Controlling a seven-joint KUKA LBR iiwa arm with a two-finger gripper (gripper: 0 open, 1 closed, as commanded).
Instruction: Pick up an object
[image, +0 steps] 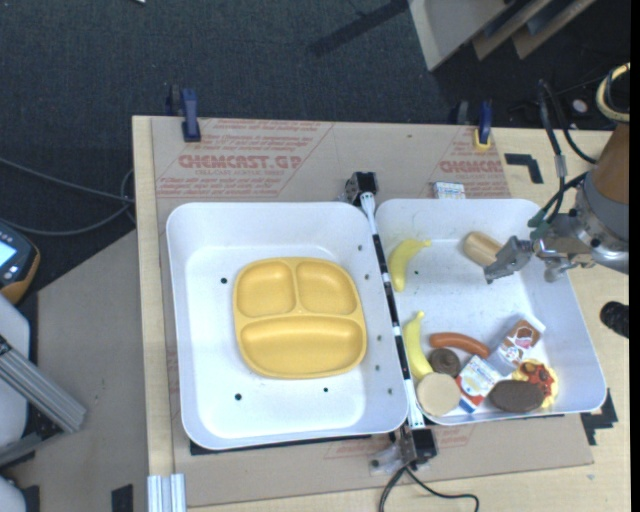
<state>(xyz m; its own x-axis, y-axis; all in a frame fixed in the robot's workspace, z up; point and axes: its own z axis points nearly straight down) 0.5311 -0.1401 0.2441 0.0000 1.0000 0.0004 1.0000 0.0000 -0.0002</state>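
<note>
In right bin (580, 330), bread roll (481, 246) just beside claw (508, 262).

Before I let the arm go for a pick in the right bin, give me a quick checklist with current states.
1. Gripper positioned over right white bin: ok.
2. Fingers free of any object: cannot tell.
3. Nearest target, the tan cylindrical wooden block, lying apart from other items: ok.
4. Upper yellow banana away from the wall: not ok, it sits against the divider.
5. Lower corner pile separated, with brown cookie and red sausage: not ok, crowded.
6. Yellow sectioned plate out of the way in left bin: ok.
</note>
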